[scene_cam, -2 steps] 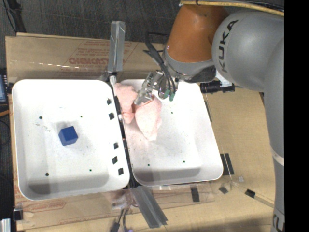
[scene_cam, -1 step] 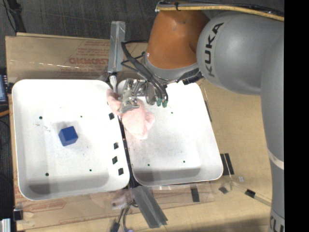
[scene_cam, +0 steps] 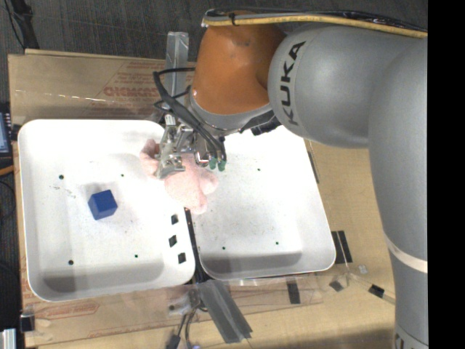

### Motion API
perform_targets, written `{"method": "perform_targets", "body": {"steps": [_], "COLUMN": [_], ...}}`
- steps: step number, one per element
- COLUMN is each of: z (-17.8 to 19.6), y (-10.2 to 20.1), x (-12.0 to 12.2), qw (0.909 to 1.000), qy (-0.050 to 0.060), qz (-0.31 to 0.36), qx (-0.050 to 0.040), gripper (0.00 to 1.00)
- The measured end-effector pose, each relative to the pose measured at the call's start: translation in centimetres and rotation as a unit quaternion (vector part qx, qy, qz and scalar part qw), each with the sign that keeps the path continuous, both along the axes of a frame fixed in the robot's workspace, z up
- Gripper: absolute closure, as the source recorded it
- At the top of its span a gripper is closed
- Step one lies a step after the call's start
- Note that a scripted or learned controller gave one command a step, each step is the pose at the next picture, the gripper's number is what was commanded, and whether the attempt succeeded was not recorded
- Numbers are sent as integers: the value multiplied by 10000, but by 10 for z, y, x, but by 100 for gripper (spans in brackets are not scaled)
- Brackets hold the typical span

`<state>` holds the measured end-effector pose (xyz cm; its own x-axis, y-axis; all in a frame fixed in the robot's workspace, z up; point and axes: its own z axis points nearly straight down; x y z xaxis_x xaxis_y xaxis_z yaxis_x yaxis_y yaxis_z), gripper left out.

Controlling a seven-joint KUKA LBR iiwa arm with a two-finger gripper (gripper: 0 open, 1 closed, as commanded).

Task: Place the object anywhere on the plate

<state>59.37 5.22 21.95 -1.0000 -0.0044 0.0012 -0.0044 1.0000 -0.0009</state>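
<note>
Small blue cube (scene_cam: pixel 103 203), likely foam: mid left white bin (scene_cam: pixel 43 151), well apart from gripper (scene_cam: pixel 190 156). Looks light, squashy; pinch 2 flat opposite faces. Gripper open/closed: cannot tell. Pale pink plate (scene_cam: pixel 190 186) straddles bins' shared edge.

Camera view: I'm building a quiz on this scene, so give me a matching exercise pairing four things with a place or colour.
Things:
1. cube
2. plate
3. gripper
4. arm's wrist band

Descriptions:
A. orange
B. pale pink, straddling the seam between the bins
C. blue, lying in the left bin
D. above the plate's upper edge

Pairs: 1-C, 2-B, 3-D, 4-A
</note>
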Motion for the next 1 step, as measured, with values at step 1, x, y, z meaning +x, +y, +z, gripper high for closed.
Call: {"method": "perform_targets", "body": {"steps": [1], "z": [-4], "y": [49], "x": [-11], "qw": [10000], "qy": [5], "qz": [-3], "qx": [-2], "gripper": [100]}}
